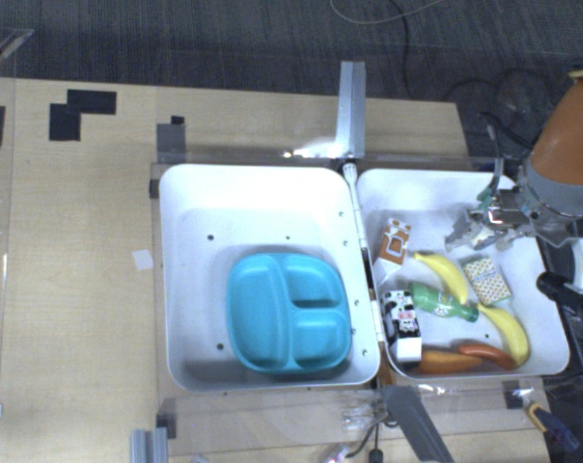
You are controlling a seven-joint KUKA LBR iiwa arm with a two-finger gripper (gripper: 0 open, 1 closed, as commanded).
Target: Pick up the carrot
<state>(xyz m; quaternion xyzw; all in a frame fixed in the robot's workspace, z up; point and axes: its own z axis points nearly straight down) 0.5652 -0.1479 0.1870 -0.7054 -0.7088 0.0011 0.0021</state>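
1. The pale wooden bench (pixel 79 287) carries two shallow white plastic bins side by side: the left bin (pixel 190 210) and the right bin (pixel 422 196), parted by a thin metal rail.
2. The long orange carrot (pixel 465 356) lies flat along the right bin's near wall, at about 6 o'clock in that bin, with its length running left to right. A redder stretch shows on its upper right part.
3. At the carrot's left end, touching or just beside it, sits a small black and white boxy item (pixel 401 316) near the bin's 7 o'clock corner.
4. A green plastic bottle (pixel 444 303) lies on its side just above the carrot, toward the bin's centre.
5. Two yellow bananas rest in the same bin: one curved banana (pixel 444 272) near the centre, just above the bottle, and a second banana (pixel 509 331) toward 4 o'clock, just above the carrot's right end.
6. A small patterned square packet (pixel 487 281) lies between the two bananas, and a small orange and white carton (pixel 395 240) sits at about 10 o'clock.
7. The grey arm with its orange band (pixel 571 143) reaches in at 3 o'clock. Its metal claw (pixel 485 226) hangs over the right bin's far right area, well apart from the carrot; whether it is spread or pressed together I cannot tell.
8. A rounded blue plastic divided tray (pixel 287 312) rests in the left bin toward 5 o'clock.
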